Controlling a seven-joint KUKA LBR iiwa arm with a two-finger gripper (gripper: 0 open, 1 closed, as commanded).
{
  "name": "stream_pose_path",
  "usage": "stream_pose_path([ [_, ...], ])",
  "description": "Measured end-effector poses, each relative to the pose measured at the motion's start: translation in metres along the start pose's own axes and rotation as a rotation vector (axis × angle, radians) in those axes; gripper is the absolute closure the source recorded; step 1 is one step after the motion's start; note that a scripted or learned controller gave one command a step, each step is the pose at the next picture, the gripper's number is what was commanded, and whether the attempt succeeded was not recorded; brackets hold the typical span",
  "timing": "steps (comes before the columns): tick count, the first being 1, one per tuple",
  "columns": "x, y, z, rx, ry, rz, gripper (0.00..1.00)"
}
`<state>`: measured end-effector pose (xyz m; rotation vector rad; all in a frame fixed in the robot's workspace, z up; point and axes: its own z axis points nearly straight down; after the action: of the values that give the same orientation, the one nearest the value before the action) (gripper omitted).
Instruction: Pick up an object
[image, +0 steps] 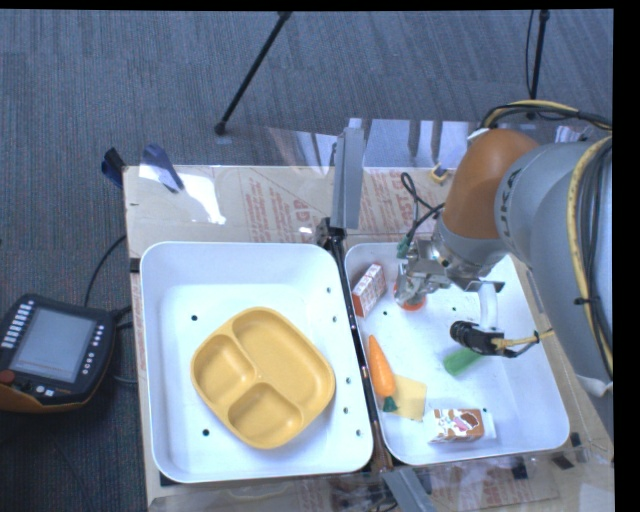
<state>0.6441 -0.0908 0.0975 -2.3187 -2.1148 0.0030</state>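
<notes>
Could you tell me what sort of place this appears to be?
Probably a robotics lab: a grey arm reaches over two white bins, a teach pendant lies on the carpet, and toy food like a carrot.

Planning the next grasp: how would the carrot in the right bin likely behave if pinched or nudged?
The carrot looks like a smooth, tapered toy, so it is probably stiff and light. Its rounded body may roll or slip sideways. It lies against the yellow wedge, which a nudge would likely shift.

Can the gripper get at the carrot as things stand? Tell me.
Probably yes: the carrot lies uncovered by the right bin's left wall, with only a yellow wedge touching its lower end. The gripper hangs nearby.
</notes>
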Motion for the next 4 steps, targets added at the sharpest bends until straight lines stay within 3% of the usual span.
stream_pose_path([
  [1,0.047,-0.033,-0.095,-0.012,0.002,-0.026,1.00],
  [2,0.044,-0.004,-0.123,-0.005,-0.002,-0.358,1.00],
  [3,0.043,-0.004,-0.122,-0.004,-0.001,-0.357,0.00],
  [4,-0.015,-0.007,-0.011,0.011,0.001,-0.404,0.00],
])
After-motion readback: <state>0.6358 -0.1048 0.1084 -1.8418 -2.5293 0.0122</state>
